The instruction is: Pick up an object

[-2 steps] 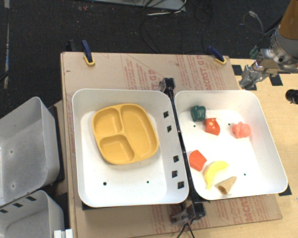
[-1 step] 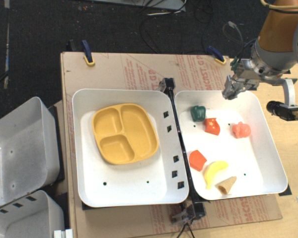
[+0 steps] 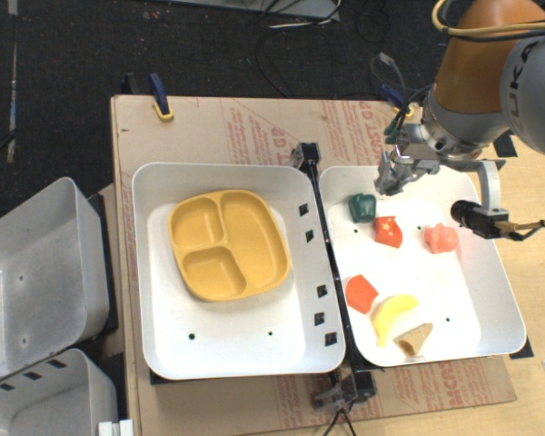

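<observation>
The right bin holds several small toys. A dark green one lies near its back left corner, with a red piece just beside it. Farther right is a pink lump. Toward the front lie an orange block, a yellow banana and a tan cone. My gripper hangs over the back of the right bin, just above and to the right of the green toy. Nothing shows in its grasp.
In the left bin lies a yellow divided plate. A black divider with clips runs between the two bins. Grey plastic tubs stand off the bench at the left.
</observation>
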`<state>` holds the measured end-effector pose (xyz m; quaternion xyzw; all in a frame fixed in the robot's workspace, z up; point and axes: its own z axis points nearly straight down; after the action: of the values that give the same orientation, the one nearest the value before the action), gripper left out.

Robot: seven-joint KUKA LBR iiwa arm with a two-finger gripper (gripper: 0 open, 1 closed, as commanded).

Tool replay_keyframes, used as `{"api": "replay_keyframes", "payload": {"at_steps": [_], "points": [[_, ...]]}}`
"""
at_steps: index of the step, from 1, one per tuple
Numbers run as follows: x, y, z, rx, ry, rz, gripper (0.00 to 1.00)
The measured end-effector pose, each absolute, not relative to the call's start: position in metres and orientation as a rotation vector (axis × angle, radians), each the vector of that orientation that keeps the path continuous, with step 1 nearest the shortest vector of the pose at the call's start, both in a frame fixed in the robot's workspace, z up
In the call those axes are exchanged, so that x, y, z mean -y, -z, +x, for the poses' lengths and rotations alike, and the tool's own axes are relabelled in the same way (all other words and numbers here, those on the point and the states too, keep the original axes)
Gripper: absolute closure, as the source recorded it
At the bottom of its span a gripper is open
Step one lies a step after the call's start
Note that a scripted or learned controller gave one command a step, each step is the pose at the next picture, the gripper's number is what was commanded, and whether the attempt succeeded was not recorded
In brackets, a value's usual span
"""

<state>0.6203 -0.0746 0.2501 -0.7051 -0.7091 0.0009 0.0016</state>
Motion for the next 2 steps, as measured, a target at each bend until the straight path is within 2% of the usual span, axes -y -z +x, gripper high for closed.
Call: {"api": "replay_keyframes", "payload": {"at_steps": [2], "points": [[-0.016, -0.226, 0.585, 2.226, -0.003, -2.212, 1.00]]}}
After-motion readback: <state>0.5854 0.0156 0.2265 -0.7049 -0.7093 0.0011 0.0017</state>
